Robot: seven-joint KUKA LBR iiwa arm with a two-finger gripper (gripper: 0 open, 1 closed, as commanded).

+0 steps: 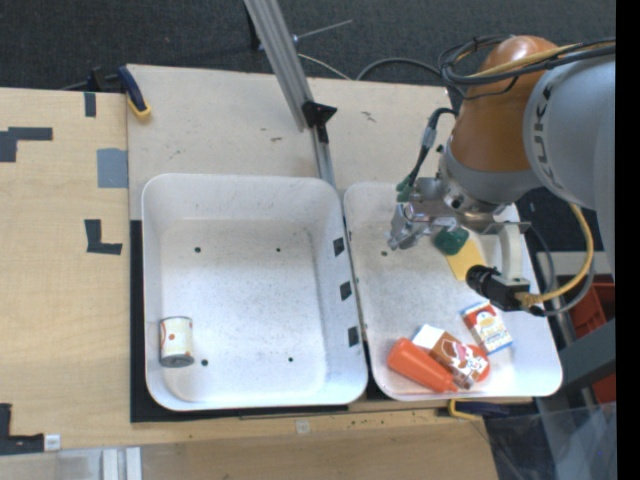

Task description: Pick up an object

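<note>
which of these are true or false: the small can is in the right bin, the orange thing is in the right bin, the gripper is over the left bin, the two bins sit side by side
1. The small cylindrical can with a red and white label lies in the right bin. False: it lies in the left white bin, near the front left corner.
2. The orange carrot-shaped object lies in the right white bin. True.
3. The gripper hangs over the left bin. False: it is over the right bin's far end.
4. The two bins sit side by side. True.
5. A small red, white and blue carton lies in the right bin. True.
</note>
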